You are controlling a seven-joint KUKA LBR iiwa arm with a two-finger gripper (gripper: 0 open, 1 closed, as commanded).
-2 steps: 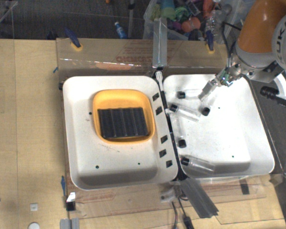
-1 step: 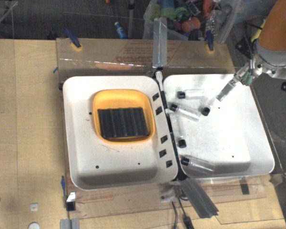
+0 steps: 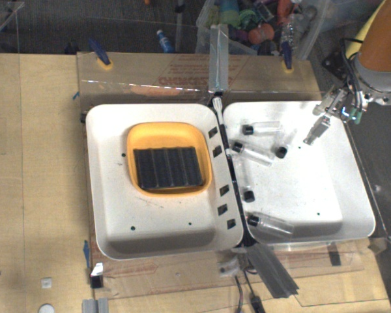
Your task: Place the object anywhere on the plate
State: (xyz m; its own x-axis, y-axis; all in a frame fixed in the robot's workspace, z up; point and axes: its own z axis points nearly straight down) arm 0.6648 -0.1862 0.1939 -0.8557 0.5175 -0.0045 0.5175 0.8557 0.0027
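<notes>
Hand [image 3: 320,124] poised over right bin's [image 3: 352,201] upper right area, fingers spread apart, nothing between them, touching nothing. Clear vials [image 3: 264,130] scattered across right bin's left half, well apart from hand. Orange plate [image 3: 138,137] with dark ridged insert [image 3: 167,167] seated in left bin [image 3: 107,207].

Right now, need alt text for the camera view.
An orange plate holding a dark ridged block sits in the left bin. The gripper hangs over the right bin, where clear black-capped tubes lie scattered.
</notes>
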